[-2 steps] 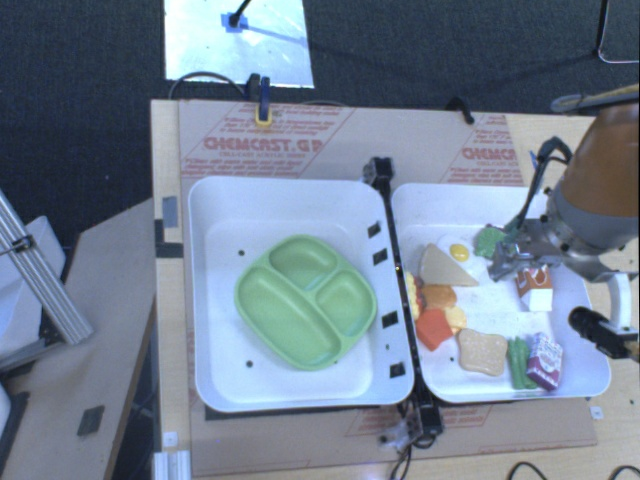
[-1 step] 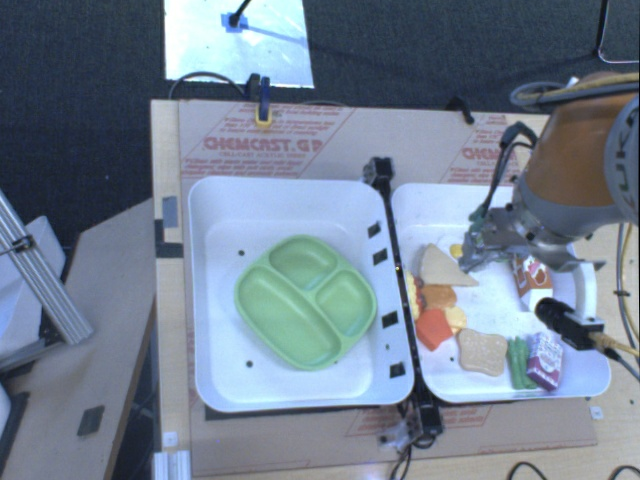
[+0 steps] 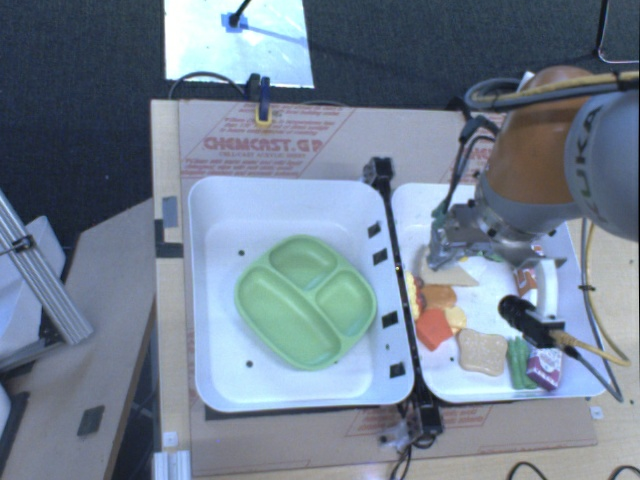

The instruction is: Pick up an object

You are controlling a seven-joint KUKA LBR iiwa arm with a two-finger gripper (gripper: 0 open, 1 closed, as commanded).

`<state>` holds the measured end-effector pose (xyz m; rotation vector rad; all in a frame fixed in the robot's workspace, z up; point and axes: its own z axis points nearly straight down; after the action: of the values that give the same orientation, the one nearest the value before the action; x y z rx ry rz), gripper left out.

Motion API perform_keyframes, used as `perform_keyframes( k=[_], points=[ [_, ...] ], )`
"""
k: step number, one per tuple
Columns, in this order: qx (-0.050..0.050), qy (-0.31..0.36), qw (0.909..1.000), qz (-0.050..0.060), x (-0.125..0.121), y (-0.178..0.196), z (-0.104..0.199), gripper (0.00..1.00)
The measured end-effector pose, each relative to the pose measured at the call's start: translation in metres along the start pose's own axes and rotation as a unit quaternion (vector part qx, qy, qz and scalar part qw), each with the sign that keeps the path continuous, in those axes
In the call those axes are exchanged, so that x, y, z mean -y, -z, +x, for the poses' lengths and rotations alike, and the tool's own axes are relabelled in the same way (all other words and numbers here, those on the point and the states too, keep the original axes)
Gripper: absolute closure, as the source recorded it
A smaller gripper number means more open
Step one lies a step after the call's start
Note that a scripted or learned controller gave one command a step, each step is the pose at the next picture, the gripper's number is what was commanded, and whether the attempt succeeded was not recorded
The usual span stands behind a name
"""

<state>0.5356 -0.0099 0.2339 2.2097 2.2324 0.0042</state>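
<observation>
We see the end effector (image 3: pixel 452 251) lowered into the right bin (image 3: pixel 574 393), over a pale wedge (image 3: pixel 450 275); its finger state we cannot tell. Toy foods lie near: an orange piece (image 3: pixel 433 327) and a bread slice (image 3: pixel 483 352). The left bin (image 3: pixel 215 368) holds a green divided tray (image 3: pixel 305 301).

Two shallow white plastic bins sit side by side on a bench. A green three-compartment plastic tray (image 3: pixel 305 300) lies in the middle of the left bin (image 3: pixel 215 228). In the right bin (image 3: pixel 420 203), the gripper (image 3: pixel 448 248) hangs over the far-left part, above a pale wedge-shaped piece (image 3: pixel 448 274). Nearer lie an orange toy block (image 3: pixel 432 327) at left, a tan bread-slice toy (image 3: pixel 482 352) beside it, and a green stick-shaped toy (image 3: pixel 519 364) to the right.
</observation>
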Motion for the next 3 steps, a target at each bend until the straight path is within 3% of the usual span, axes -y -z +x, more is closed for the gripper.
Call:
perform_keyframes(
  k=[2, 3],
  points=[
    [0.001, -0.005, 1.0, 0.0, -0.005, 0.0, -0.005, 1.0],
    [0.001, -0.005, 1.0, 0.002, -0.003, -0.02, -0.002, 1.0]
  ],
)
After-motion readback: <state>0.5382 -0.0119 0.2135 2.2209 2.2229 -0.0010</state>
